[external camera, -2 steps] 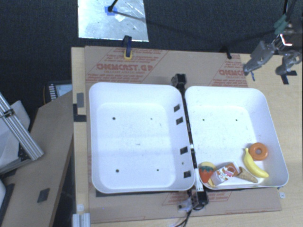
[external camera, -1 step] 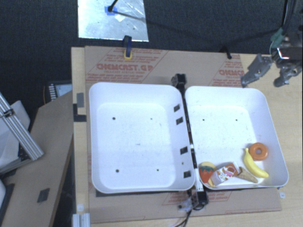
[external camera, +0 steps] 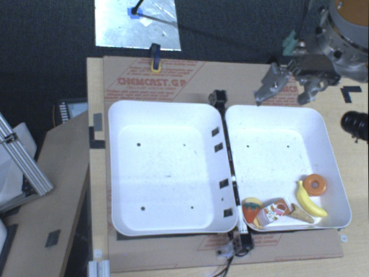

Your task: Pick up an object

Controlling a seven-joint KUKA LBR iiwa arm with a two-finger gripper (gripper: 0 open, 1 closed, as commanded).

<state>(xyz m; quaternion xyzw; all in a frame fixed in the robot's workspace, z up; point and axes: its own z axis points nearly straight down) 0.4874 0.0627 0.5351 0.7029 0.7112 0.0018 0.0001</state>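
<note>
Left bin [external camera: 158,166] lies bare, so eyes go right. In the right bin [external camera: 277,143] the goods crowd the near edge: a small tomato-like toy [external camera: 251,210], a printed packet [external camera: 273,211], a banana [external camera: 309,201] with its long axis running near-right, an orange ring [external camera: 315,184] beside it. The gripper [external camera: 286,91] hovers above the far rim, fingers apart, nothing between them. Everything lies nearward of it.

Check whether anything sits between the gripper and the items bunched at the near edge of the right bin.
Nothing visible does. The gripper, fingers spread, hangs above the right bin's far rim. Bare white floor lies between it and the banana, orange ring and small packet along the near wall.
</note>
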